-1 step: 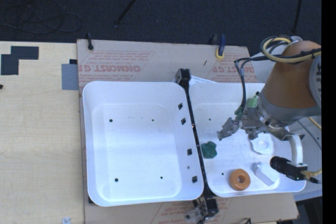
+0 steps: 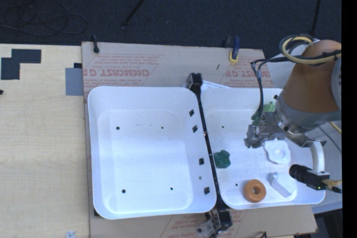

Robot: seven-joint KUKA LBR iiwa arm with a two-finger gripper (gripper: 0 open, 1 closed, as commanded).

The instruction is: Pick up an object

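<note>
Four small objects scattered in the right bin (image 2: 234,102), with the gripper (image 2: 255,138) poised low among them under the orange-banded arm (image 2: 309,83). Nearest by a short margin, a flat white piece (image 2: 277,153) just beside the gripper at about four o'clock, irregular in outline and hard to read against the white floor. Farther off at about eight o'clock, near the dividing wall, a dark green lump (image 2: 223,159), crumpled and rounded, no clear long axis. Toward six o'clock, close to the near rim, an orange ring (image 2: 255,190) lying flat with its hole up; to its right a pale grey block (image 2: 280,185), long axis running from ten to four o'clock. Nothing visible between the fingers; whether spread or closed, cannot tell. Left bin (image 2: 111,114) well apart, at nine o'clock.
</note>
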